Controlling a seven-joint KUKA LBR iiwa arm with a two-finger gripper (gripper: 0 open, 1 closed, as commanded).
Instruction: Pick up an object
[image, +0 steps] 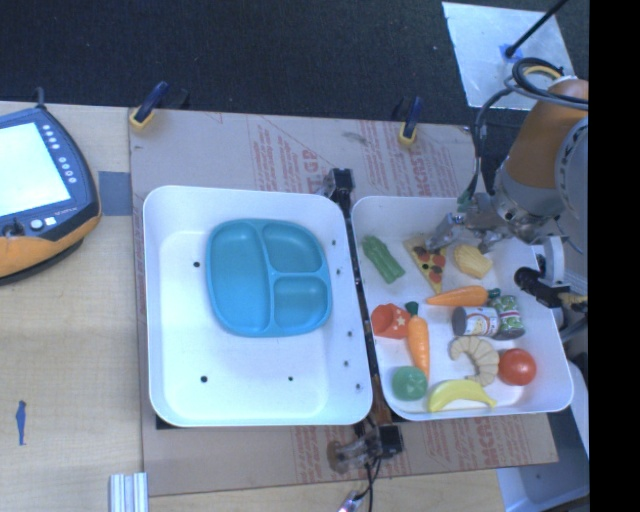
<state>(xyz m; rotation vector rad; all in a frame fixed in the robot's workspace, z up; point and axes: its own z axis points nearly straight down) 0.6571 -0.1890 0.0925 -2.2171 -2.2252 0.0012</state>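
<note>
The gripper (462, 232) hung over the right bin's (555, 400) far edge, fingers spread, nothing between them. Toy foods filled that bin; a pale yellow piece (473, 262) lay just beside the fingertips.

Two bins sit side by side on the tabletop (80, 340). Left bin (170, 300): one divided plate (268, 276). Right bin (545, 395): toy foods, pizza slice (428, 262) at rear, banana (460, 395) at front, carrot (418, 345) between. Tablet (40, 195) at far left.
</note>
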